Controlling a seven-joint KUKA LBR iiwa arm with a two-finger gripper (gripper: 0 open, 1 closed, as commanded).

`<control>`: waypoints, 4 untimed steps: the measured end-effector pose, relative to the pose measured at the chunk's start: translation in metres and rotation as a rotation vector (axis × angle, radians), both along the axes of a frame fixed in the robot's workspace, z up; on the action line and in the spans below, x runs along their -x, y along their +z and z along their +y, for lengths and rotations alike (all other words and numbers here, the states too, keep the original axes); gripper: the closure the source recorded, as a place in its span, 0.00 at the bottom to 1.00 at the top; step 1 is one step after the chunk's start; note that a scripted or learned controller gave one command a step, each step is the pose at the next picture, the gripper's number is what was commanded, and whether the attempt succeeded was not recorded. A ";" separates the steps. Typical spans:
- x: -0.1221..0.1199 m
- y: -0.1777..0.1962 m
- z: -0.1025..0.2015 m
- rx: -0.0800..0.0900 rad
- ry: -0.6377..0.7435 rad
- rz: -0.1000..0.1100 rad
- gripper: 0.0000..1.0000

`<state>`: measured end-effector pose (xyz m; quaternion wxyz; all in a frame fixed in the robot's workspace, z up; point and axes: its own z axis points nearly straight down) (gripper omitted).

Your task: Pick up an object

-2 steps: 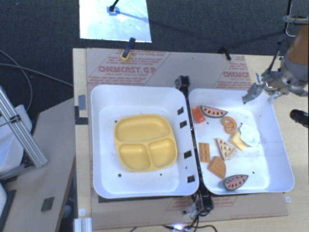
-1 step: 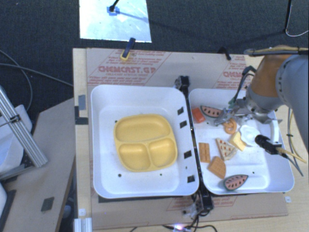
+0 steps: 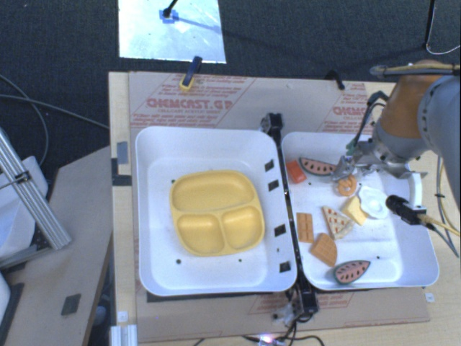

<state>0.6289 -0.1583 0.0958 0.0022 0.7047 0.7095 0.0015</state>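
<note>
- Right bin (image 3: 418,262), seen from above: toy food pieces scattered.
- The tool (image 3: 346,170) hangs over a small round orange piece (image 3: 347,187) at the bin's twelve o'clock; its opening cannot be judged.
- The piece looks light, rigid and smooth; grip across its sides.

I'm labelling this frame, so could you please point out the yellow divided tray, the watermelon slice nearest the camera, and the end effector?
yellow divided tray (image 3: 216,211): camera view, on its centre divider.
watermelon slice (image 3: 351,271): camera view, on its red flesh.
end effector (image 3: 346,170): camera view, at its tip.
</note>
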 end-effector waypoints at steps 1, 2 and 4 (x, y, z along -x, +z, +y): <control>-0.035 0.033 0.072 0.006 0.002 0.021 1.00; -0.038 0.023 0.065 0.000 -0.005 0.010 1.00; 0.052 0.146 0.030 0.001 -0.009 -0.002 1.00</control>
